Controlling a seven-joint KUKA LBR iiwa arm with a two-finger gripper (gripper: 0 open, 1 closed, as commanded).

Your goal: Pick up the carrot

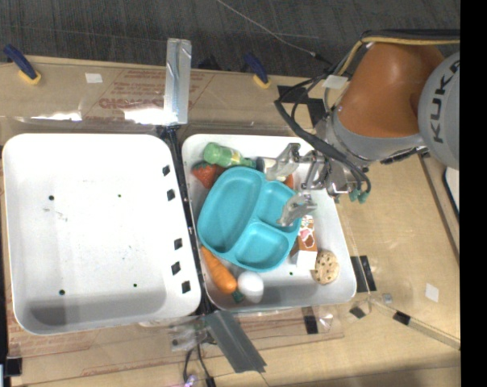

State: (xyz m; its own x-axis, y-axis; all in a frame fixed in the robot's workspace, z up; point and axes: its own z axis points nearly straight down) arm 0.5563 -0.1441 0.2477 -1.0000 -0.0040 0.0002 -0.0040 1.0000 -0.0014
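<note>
The carrot (219, 272), orange with a green stub at its lower end, lies in the right bin (347, 248) against its left wall, just below the blue divided plate (247, 220). My gripper (293, 185) hangs over the plate's right edge, up and to the right of the carrot and well apart from it. Its metal fingers (296, 210) stand open with no object held between them.
Around the plate in the right bin lie a green item (219, 153), a red item (206, 173), a white ball (250, 285) next to the carrot's tip, a cookie (326, 267) and a small red-and-white packet (306, 239). The left bin (34, 160) stands beside it.
</note>
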